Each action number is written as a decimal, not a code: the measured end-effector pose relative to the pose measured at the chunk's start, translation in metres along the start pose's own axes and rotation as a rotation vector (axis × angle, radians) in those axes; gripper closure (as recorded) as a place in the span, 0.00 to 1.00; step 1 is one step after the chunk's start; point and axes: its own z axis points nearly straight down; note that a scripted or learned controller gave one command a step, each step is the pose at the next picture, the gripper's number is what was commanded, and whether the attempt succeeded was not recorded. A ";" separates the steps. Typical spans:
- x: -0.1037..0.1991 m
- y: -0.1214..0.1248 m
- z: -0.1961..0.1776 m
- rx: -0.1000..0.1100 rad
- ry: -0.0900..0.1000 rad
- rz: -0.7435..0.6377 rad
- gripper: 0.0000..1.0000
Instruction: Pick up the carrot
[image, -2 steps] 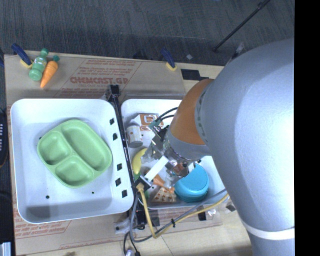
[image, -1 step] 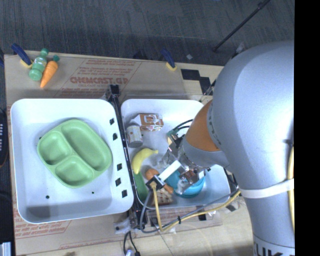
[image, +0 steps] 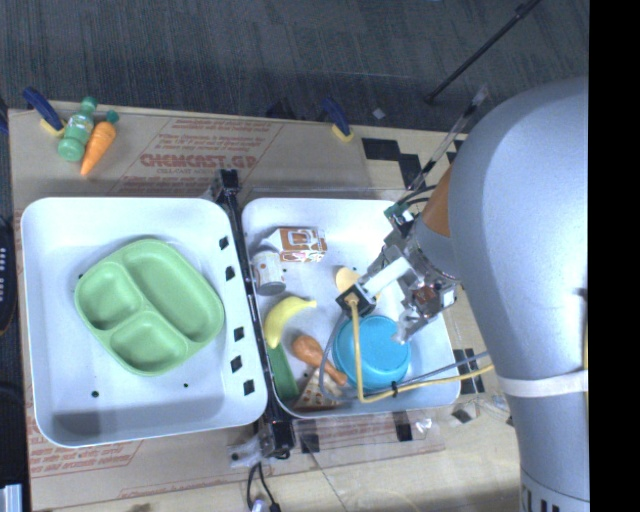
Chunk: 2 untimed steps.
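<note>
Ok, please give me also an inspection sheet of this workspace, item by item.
Surface: two white bins, left bin and right bin, on a printed board.
Job's things: carrot on the board beyond the left bin, beside a green bottle.
Clutter: green plate in the left bin; box, can, banana, orange piece of unclear sort and blue bowl in the right bin.
Hand: hand above the bowl, far from the carrot.
Cables: yellow cable across the right bin's near corner.
Surroundings: blue clamps, dark floor.
</note>
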 end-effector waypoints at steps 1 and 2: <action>-0.023 -0.073 0.077 0.007 -0.006 0.119 0.00; -0.028 -0.076 0.084 0.005 -0.004 0.153 0.00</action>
